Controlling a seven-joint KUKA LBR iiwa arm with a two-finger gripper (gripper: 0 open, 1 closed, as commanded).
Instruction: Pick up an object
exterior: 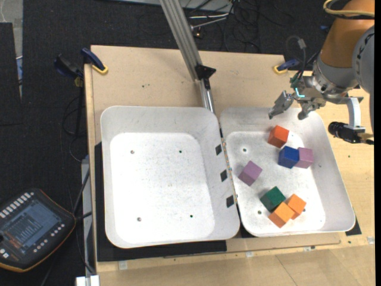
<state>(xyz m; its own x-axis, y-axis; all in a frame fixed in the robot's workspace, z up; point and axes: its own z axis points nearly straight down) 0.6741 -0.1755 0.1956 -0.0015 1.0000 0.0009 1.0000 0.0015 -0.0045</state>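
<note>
While the left bin (161, 174) lies bare, the right bin (333, 210) holds a purple cube (250, 173), green cube (273, 198), orange pair (287, 210), red-orange cube (278, 136), and touching blue (289, 157) and mauve cubes (305, 158). Above them, the gripper (293, 108) hangs spread, holding nothing.

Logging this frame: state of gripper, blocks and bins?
gripper: open, holding nothing, above right bin's far edge
orange block: loose, nearest the gripper
blue block: touching a purple one
green block: beside two orange ones
right bin: holds every block
</note>
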